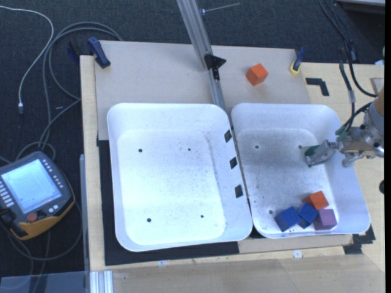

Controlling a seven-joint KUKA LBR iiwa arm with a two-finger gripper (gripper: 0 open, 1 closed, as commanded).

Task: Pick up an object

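Observation:
Several small blocks lie clustered in the near right corner of the right bin (269,133): an orange block (317,199), two blue blocks (286,218) (307,213) and a purple block (325,219). My gripper (316,155) reaches in from the right and hovers over the right side of that bin, some way behind the cluster and apart from it. Nothing is visibly held in it.
The left bin (122,127) sits beside the right one, with black clips along the shared wall. An orange cube (257,74) rests on the bench behind the bins. A slanted metal rail (194,23) crosses the back. Cables hang at the right edge.

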